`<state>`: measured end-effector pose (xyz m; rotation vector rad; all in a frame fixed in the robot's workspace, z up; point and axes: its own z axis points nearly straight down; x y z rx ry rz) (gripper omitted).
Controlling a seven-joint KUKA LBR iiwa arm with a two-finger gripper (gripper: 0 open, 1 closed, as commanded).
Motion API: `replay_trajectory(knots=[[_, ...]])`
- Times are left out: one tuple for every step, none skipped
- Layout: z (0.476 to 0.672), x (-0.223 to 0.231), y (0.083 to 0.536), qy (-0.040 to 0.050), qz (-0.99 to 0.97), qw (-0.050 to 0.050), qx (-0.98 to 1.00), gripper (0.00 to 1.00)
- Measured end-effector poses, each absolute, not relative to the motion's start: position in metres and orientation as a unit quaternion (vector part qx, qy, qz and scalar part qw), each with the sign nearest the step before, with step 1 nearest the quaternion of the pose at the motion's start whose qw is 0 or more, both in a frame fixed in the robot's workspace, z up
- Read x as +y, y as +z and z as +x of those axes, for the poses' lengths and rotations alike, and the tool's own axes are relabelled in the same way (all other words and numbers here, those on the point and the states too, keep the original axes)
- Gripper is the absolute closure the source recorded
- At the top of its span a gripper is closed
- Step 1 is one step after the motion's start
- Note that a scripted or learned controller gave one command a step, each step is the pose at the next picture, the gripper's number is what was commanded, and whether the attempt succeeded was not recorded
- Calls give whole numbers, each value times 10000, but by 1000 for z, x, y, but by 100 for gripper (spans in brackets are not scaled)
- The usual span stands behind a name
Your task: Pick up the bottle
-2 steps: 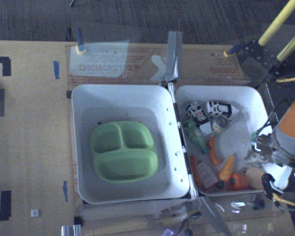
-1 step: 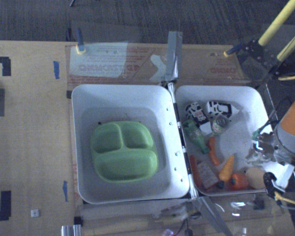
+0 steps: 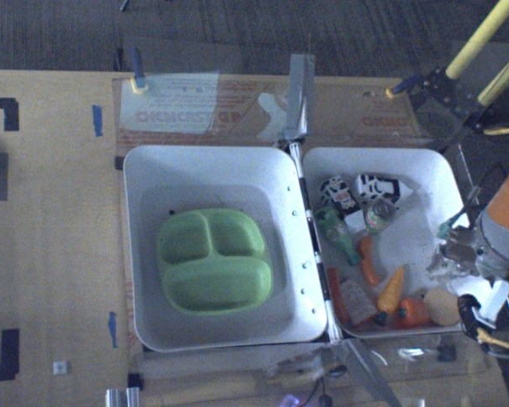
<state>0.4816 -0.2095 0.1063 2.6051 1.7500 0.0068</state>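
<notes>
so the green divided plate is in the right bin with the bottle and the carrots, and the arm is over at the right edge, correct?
Not quite. The camera view shows the green divided plate alone in the left bin. The green bottle and the carrots do lie in the right bin, and the arm is at the right edge.
</notes>
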Motion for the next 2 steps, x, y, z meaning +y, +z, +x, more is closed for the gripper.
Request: replay_trajectory(knots=[[482, -210, 116, 22, 8304, 21, 5572, 100], [481, -213, 87, 12, 7177, 11, 6963, 100]])
